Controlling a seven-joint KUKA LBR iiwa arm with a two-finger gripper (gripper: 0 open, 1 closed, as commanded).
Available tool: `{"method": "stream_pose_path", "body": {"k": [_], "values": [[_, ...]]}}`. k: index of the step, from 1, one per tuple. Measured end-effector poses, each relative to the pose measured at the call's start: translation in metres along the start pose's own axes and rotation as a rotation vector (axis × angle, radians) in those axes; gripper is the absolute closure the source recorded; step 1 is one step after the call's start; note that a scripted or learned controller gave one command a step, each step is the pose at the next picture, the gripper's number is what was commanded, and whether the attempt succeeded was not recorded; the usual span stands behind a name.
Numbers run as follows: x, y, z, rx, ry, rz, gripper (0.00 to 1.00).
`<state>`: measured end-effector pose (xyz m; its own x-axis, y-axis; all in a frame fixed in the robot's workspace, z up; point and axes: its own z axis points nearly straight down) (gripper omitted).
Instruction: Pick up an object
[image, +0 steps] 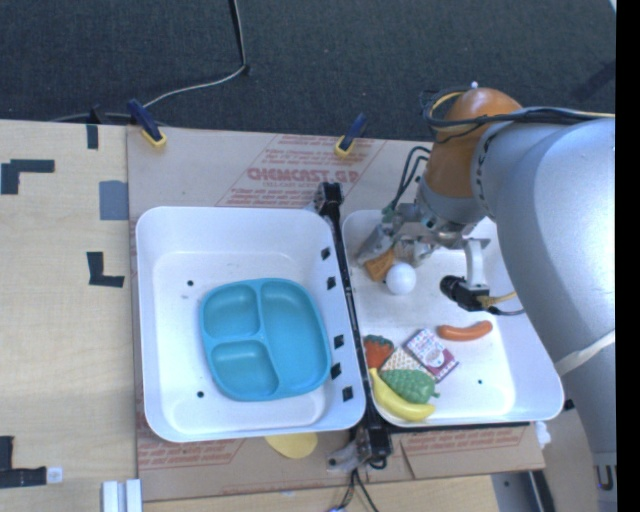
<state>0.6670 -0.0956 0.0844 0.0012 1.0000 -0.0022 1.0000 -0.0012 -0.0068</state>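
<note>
My gripper (392, 250) hangs low over the back left of the right bin (520, 385), its metal fingers pointing down at a white ball (401, 279) and a tan-orange piece (379, 265) right beside the ball. Nearer the front of that bin lie an orange sausage (465, 330), a small red-and-white packet (431, 352), a red-orange toy (377, 351), a green textured toy (408, 384) and a yellow banana (400, 402). The fingers seem to straddle the tan piece, but I cannot make out how far apart they are.
The left bin (165, 300) holds a blue divided plate (265, 336). A black clamp strip (340, 290) runs between the two bins. A yellow object (290, 444) pokes out under the left bin's front edge. The arm's grey body (560, 220) covers the right bin's back right.
</note>
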Motion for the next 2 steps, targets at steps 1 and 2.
{"method": "stream_pose_path", "body": {"k": [1, 2], "values": [[0.0, 0.0, -0.01, -0.002, -0.002, -0.001, 1.0], [0.064, -0.043, -0.101, -0.008, 0.003, -0.004, 1.0]]}}
